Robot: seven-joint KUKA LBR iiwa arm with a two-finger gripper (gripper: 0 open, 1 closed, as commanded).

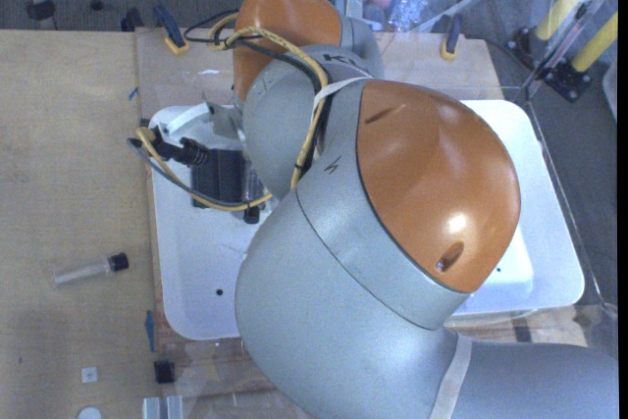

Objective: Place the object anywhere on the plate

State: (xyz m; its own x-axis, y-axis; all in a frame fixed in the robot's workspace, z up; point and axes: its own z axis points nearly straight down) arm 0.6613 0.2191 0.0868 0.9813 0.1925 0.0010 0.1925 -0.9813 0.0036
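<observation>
Camera view: arm (392, 240) over bins (186, 299).

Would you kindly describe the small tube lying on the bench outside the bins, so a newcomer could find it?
Start at the left white bin, then look left onto the bare wooden bench. The small clear tube lies there alone, tilted; its black cap sets it apart from the tiny scraps nearer the bottom edge.
</observation>
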